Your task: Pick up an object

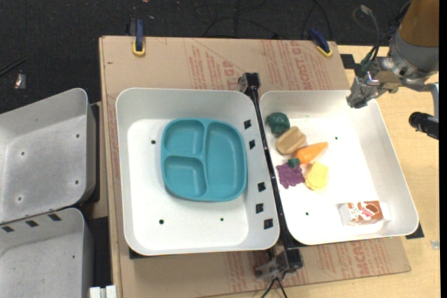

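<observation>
Two shallow white bins are seen side by side on a cardboard sheet (209,63). In the left bin (133,122) a teal divided plate (204,160) is laid flat near the middle, with bare white floor left around it on all sides. In the right bin (391,171) a cluster of toy foods is gathered against the left wall: a dark green piece (278,123), a tan bread roll (290,140), an orange carrot (311,151), a purple piece (290,175) and a yellow piece (317,176), all touching or just beside one another. A small printed carton (362,213) is set apart near the front right corner. The middle and far right of this bin's floor are left open. The gripper (359,95) is held above the bin's far right rim, well apart from every object; nothing is grasped, and its state cannot be told.
</observation>
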Robot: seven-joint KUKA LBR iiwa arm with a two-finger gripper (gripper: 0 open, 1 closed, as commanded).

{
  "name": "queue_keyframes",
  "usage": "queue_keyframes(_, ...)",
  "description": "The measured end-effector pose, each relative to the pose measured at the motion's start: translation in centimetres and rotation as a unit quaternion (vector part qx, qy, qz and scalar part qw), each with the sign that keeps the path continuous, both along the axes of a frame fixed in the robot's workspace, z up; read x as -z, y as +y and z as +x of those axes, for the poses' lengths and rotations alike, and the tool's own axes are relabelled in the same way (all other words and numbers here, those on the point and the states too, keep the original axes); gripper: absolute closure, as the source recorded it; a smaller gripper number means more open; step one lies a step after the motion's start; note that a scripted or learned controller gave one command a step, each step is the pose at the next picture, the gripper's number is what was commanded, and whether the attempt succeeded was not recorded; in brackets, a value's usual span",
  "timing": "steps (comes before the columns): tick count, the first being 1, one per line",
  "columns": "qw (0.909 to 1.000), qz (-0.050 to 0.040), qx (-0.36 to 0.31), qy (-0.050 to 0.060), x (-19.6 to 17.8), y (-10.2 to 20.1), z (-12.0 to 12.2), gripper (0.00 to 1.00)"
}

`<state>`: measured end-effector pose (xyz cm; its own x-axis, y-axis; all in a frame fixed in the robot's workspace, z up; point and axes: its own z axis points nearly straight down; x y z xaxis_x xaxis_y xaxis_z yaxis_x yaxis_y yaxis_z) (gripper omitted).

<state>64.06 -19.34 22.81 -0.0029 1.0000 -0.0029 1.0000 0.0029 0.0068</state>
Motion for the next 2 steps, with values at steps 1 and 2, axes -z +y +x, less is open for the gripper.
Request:
queue_keyframes(1,1.0000,0.0006,0.000,0.001,-1.8,0.0,0.1,1.00)
queue_keyframes(2,1.0000,0.0022,-0.002,0.004,-0.6,5.1,-1.7,1.00)
